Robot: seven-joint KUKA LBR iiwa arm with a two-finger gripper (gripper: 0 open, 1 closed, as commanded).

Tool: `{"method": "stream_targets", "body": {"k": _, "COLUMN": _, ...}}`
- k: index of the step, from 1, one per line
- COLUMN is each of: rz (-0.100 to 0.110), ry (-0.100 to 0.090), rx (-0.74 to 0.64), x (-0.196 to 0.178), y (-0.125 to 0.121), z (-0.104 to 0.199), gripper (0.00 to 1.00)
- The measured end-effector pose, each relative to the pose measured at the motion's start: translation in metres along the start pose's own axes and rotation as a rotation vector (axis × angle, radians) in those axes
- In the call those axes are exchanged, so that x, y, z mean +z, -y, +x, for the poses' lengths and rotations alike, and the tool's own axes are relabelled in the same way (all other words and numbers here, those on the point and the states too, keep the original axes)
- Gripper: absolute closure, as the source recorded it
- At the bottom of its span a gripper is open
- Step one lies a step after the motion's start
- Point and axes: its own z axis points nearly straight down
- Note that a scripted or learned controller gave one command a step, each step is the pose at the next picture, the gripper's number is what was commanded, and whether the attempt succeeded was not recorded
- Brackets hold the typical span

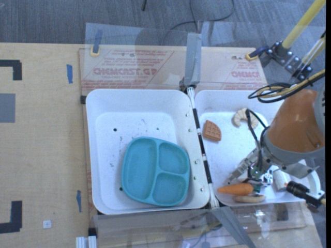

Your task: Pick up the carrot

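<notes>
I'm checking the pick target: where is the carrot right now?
The carrot lies in the right bin, near its front left corner, just under the gripper and beside a pale food piece.

Teal divided tray [156, 171] in left bin [98, 107], toward its near right corner, three compartments. Right bin [220, 99]: brown waffle piece [211, 130] near the divider, pale cashew-shaped item [239, 117] toward far edge, beige oblong item [249, 198] at near edge. Blue tape marks [69, 73] on counter [39, 154], left.
</notes>
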Motion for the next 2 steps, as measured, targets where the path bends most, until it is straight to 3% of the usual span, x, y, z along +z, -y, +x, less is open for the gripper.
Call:
{"method": "stream_targets", "body": {"k": 1, "rz": 0.012, "ry": -0.009, "rx": 0.263, "x": -0.104, "y": -0.025, "z": 0.036, "gripper": 1.00}}
{"method": "stream_targets", "body": {"k": 2, "rz": 0.013, "ry": -0.013, "rx": 0.068, "x": -0.087, "y": -0.070, "z": 0.094, "gripper": 1.00}}
